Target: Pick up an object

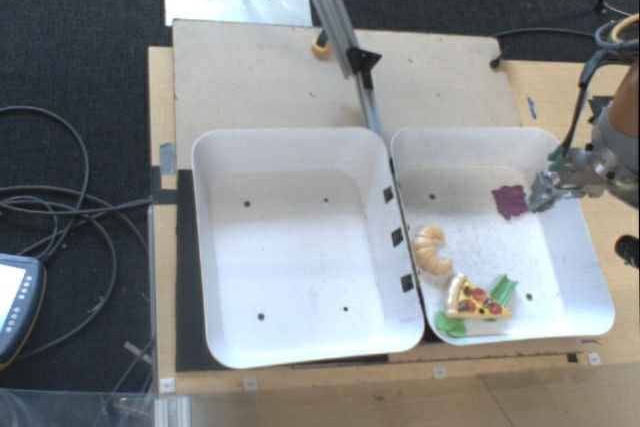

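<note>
In the right bin (470, 170) lie a purple toy (510, 202), a tan croissant (432, 250), a pizza slice (476, 299) and a green piece (502, 289). My gripper (543, 196) comes in from the right and hangs low over that bin's right side. Its tip is just right of the purple toy, touching it or very close. Nothing is visibly lifted off the bin floor. The croissant sits near the divider, and the pizza slice lies by the front wall.
The left bin (290, 245) stands beside the right one. A grey metal pole (335, 10) slants from the top down to the divider between the bins. Cables (60, 205) and a tablet (15, 300) lie on the floor at left.
</note>
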{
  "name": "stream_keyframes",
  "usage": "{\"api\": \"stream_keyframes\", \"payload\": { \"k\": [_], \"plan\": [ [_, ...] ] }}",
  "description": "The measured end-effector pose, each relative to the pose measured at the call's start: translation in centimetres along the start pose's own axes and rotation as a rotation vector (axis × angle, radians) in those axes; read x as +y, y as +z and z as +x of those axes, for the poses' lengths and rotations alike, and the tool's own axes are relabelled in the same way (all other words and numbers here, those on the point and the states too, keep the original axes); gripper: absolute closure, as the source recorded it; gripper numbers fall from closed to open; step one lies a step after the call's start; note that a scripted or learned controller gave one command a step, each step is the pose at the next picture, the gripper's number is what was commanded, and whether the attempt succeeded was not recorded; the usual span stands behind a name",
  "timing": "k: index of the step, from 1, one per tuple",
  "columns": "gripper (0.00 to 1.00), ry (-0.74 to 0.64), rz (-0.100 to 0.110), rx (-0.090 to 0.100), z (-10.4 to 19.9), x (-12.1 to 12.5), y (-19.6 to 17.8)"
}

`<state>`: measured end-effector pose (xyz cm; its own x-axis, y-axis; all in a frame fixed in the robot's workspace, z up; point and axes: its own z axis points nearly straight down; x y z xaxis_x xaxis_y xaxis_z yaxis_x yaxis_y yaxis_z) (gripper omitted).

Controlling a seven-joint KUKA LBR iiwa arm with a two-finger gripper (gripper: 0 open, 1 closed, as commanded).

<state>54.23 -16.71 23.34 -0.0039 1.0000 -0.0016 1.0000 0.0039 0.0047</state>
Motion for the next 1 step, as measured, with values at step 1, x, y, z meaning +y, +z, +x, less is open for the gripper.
{"api": "stream_keyframes", "payload": {
  "k": [1],
  "plan": [
    [1.0, -0.008, 0.001, 0.004, 5.98, 2.51, -0.25]
  ]
}}
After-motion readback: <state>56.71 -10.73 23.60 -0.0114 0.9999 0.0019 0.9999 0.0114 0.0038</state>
